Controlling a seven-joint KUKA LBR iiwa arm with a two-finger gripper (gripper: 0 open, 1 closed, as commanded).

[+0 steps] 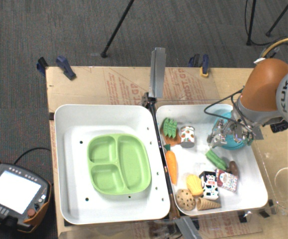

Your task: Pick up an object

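Looks like the reach-in step: the end effector hangs low over the right bin, right at a teal bowl-like thing – can't tell if anything's actually grabbed or how it's set, so next it needs a clean close and a straight lift. That bin also holds a carrot, cookie, cow carton and more – the left bin just has a green divided plate.

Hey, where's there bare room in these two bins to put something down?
Left bin: bare white floor rings the green tray, widest along its far and left sides. Right bin: a bare strip between the carrot and the green stick. Its near edge is crowded with toys; the gripper occupies the far right.
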